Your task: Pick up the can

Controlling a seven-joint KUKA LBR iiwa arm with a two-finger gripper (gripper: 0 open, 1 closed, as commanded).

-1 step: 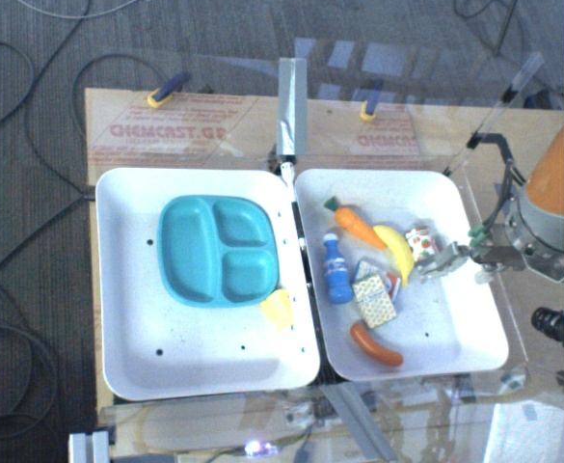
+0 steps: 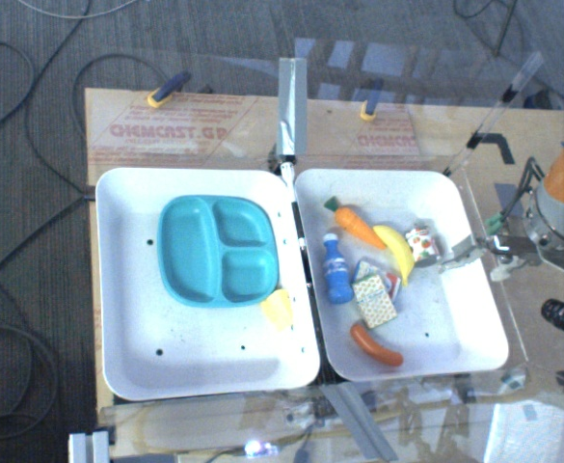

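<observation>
Camera view: the gripper [image 2: 454, 256] is just beside the can [image 2: 421, 242], near the right edge of the right bin [image 2: 474, 350].
I cannot tell if the gripper is gripping or loose. The can touches the banana [image 2: 395, 249], so I think the gripper should come straight down around the can alone, then lift slowly.

Grey carpet [image 2: 89, 46] is lying around the worktop [image 2: 195, 128], with dark cables [image 2: 31, 95] trailing across it. Two yellow clamps [image 2: 166, 90] are gripping the worktop's far edge, and daylight is glaring off clear panels [image 2: 378, 66].
</observation>
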